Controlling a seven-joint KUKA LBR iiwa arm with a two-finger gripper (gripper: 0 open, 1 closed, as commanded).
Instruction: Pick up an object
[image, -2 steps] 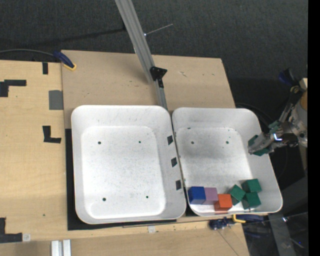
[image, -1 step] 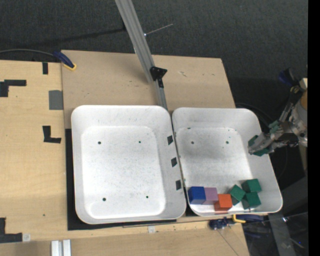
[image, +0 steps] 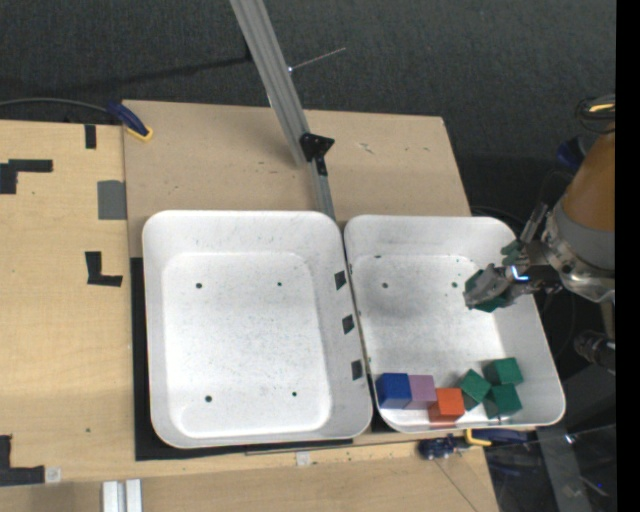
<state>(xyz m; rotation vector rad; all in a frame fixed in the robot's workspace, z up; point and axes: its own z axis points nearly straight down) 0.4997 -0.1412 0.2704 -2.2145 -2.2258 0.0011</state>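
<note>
Your gripper (image: 490, 290) hangs over the right-hand bin (image: 420, 240), close to its right wall and roughly halfway down its length. There's a dark green patch right at the tip, low on the gripper, but you can't make out from this slanted view whether that's a block pinched there or part of the tool itself, and whether anything is in its grasp can't be told either.

Now look where the goods are. Every loose piece sits bunched along the bin's near edge, toward the bottom of the view: a blue block (image: 394, 389) furthest left, a pale purple block (image: 423, 388) touching it, an orange block (image: 448, 403) just beside that, then a cluster of green blocks (image: 495, 385) at the right end, near the corner.

So the relation that matters: the pile lies from your gripper toward the near edge of the bin, and the green cluster is the closest of the lot, almost straight toward you along the right wall. The blue one is the far reach, down and well across to the left.

The blocks look squat and cube-like, with no long axis to line up on. The trouble I'd judge is crowding: they touch one another and hug the rim, leaving little room beside any one of them.
</note>
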